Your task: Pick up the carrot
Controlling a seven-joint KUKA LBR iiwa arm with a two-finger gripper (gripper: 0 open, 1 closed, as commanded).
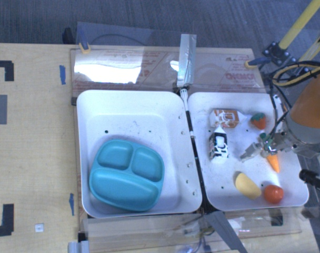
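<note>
White plastic makes up both shallow bins on the bench. The gripper (266, 147) hangs over the right bin (299, 196), low near that bin's right side, with the grey arm (307, 117) and its orange band reaching in from the right. The carrot (275, 161), a small orange cone with a green top, lies right at the gripper's tip, its green end up against the metal parts and its pointed end aimed away toward the near edge of the bin. Whether the fingers are spread or closed, and whether they have the carrot between them, I cannot tell; the parts there are too small and cluttered.

Around the gripper in the same bin: a strawberry (258, 120) lies just beyond it toward the far wall; a brown and white carton (225, 118) sits farther off to its left, with a black and white cow-patterned carton (219, 145) just below that. On the near side of the gripper lie a yellow lemon-like piece (246, 185) and, beside it, a red tomato (273, 193).

Well away to the gripper's left, the left bin (97, 104) holds a blue divided plate (127, 175) with three compartments.
</note>
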